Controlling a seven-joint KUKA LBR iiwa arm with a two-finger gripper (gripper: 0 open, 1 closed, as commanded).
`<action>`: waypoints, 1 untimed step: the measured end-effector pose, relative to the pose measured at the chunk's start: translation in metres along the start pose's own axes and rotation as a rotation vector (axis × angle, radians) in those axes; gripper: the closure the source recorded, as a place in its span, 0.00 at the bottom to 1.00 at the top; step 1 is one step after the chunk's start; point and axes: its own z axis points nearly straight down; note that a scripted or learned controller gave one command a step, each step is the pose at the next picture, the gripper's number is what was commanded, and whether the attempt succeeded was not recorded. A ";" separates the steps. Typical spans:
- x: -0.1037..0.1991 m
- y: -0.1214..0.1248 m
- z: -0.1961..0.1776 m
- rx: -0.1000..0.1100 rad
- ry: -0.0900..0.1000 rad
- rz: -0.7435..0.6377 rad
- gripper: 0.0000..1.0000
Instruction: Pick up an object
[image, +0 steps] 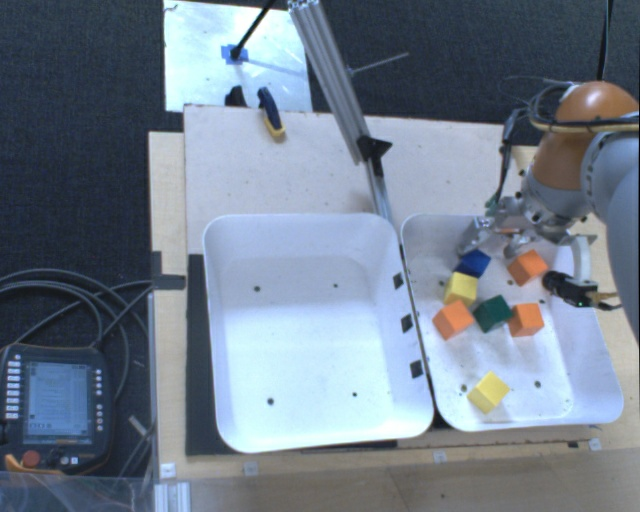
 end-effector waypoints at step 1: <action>-0.001 0.002 -0.015 -0.007 -0.003 -0.004 1.00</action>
